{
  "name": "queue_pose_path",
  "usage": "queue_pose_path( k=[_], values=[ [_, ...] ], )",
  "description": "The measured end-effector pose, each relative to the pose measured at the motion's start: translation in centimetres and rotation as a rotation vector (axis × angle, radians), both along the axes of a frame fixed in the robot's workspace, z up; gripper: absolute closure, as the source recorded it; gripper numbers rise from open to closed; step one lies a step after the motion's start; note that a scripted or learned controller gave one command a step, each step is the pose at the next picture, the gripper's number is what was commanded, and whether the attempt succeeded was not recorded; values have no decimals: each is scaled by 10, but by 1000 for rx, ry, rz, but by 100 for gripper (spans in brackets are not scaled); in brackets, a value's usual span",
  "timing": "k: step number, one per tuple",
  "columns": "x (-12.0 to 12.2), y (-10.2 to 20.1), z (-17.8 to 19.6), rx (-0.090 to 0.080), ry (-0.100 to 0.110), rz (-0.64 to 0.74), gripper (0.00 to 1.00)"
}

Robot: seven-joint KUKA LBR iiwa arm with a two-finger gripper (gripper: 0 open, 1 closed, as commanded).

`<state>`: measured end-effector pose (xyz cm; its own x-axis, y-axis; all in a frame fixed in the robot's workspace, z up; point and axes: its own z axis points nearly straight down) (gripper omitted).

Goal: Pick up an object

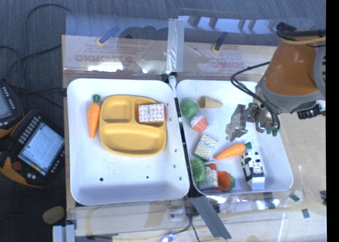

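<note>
My gripper (pixel 238 125) hangs over the right bin (pixel 280 157), under the orange band of the arm (pixel 290 71). It is open and nothing sits between its fingers. Just below it lies an orange carrot (pixel 231 151), apart from the fingertips. Around it in the same bin are a small patterned box (pixel 205 146), an orange-and-white cup (pixel 199 123), a tan cone (pixel 210 102), a green ball-like toy (pixel 188 107) and a black-and-white carton (pixel 253 168). A green vegetable (pixel 197 169) and a red strawberry-like toy (pixel 224 180) lie at the front.
The left bin (pixel 79 145) holds a yellow divided tray (pixel 127 132) with a small carton (pixel 151 113) on it, and a second carrot (pixel 94 117) beside the tray. A ridge (pixel 180 135) separates the bins. Handheld pendants (pixel 32 145) lie at the far left.
</note>
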<state>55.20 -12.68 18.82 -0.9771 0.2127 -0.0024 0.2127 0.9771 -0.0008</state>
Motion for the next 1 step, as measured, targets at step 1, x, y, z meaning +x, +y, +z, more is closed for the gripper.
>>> queue_pose_path(
  k=[1],
  values=[
    [-68, -82, -71, 0, 2, 53, 100]
  ],
)
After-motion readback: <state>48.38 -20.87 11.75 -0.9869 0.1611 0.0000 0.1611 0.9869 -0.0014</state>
